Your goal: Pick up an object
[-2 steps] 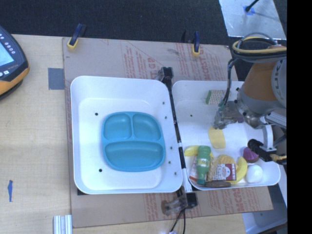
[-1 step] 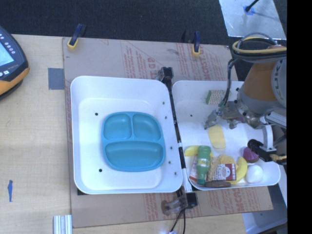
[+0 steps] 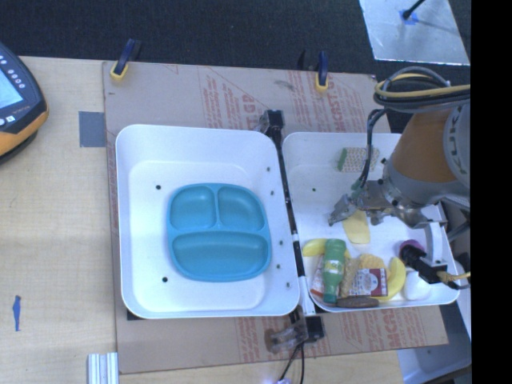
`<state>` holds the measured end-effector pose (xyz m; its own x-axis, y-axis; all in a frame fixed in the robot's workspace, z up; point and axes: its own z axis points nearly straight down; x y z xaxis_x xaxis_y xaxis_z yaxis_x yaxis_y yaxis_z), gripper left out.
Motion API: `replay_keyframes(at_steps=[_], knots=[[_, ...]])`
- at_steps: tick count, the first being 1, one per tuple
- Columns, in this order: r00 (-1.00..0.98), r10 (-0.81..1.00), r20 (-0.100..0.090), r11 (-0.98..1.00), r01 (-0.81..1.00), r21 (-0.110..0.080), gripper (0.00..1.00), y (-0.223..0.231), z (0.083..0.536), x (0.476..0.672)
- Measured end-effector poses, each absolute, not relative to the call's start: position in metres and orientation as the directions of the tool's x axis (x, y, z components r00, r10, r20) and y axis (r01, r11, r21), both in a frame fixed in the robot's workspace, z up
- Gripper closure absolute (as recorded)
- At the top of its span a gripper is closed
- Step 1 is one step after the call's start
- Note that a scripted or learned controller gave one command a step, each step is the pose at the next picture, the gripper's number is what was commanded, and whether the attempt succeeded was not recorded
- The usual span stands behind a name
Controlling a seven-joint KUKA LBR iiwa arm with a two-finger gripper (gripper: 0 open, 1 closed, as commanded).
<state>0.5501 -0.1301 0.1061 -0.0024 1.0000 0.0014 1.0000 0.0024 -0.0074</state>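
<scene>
Bench: pale wooden top with a brown cardboard sheet (image 3: 240, 94) under two shallow white bins, dark floor along the upper frame.
Left bin (image 3: 136, 214): holds one light-blue plastic plate with three compartments (image 3: 218, 232), lying flat at mid-frame.
Right bin (image 3: 312, 154): holds a heap along its lower edge, with a green-capped bottle with a red label (image 3: 330, 266), a yellow banana-shaped toy (image 3: 397, 277), a small red-and-white printed packet (image 3: 368, 282), and a dark brown stick (image 3: 356, 302).
Upper part of right bin: a small green-and-white patterned card (image 3: 350, 159).
Bottle axis: lies on its side, long axis running top to bottom of the frame, cap toward the top.
Pale yellow flat piece (image 3: 358, 229): lies just below the gripper, near mid-bin.
Arm: grey with an orange band (image 3: 424, 154), at the frame's right.
Gripper (image 3: 356, 206): low over the right bin's middle; whether its fingers are parted or closed cannot be made out.
</scene>
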Motion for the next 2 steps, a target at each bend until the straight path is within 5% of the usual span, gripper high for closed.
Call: replay_keyframes(at_steps=[1,2], knots=[[-0.006,1.000,0.000,0.006,1.000,0.001,0.00,-0.133,0.092,0.612],[-0.002,1.000,0.000,0.002,1.000,-0.008,0.00,-0.152,0.093,0.563]])
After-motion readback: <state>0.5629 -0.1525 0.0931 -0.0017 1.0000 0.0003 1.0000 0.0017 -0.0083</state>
